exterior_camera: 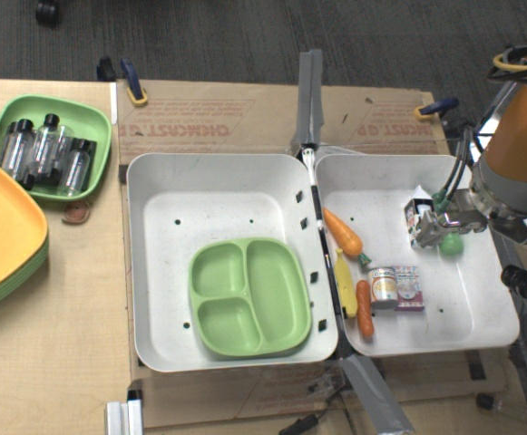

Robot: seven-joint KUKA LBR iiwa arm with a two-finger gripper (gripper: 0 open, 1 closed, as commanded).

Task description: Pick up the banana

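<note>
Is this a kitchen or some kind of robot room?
Probably a robot lab, not a kitchen. A robot arm reaches over two white bins on a cardboard-covered bench, the food like the banana looks like toys, and there's office carpet.

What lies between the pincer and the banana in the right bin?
In the camera view, a small can beside a flat packet lies between the pincer and the banana, with bare white bin floor around them.
</note>
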